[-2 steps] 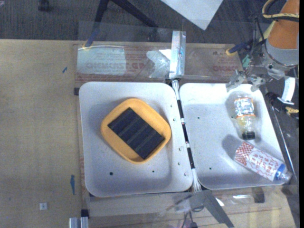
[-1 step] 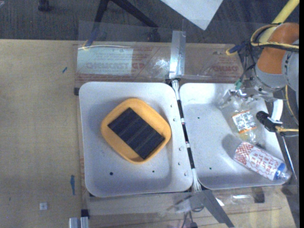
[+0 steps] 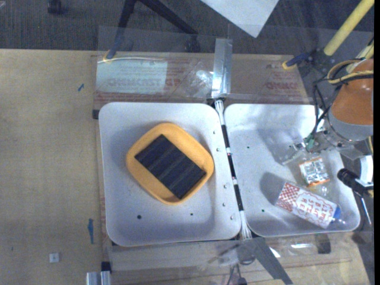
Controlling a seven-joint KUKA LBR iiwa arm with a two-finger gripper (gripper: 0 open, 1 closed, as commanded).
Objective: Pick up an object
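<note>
In the left bin (image 3: pixel 119 218) lies a yellow-orange rounded block (image 3: pixel 170 170) with a dark ribbed panel on top. The right bin (image 3: pixel 255 206) holds a crumpled clear plastic piece (image 3: pixel 286 151), a small orange and white packet (image 3: pixel 313 172) and a red and white patterned pack (image 3: pixel 307 205) near the front right corner. My arm, with its orange band (image 3: pixel 355 98), comes in from the right. My gripper (image 3: pixel 313 141) hangs low at the right bin's far right side, just beside the clear plastic and above the small packet. I see nothing held in it.
A metal divider (image 3: pixel 222 70) and clear sheeting stand behind the bins. Cables and a yellow rod (image 3: pixel 350 22) crowd the back right. A black part (image 3: pixel 351 180) juts over the right bin's right rim. A row of screws runs along the seam between the bins.
</note>
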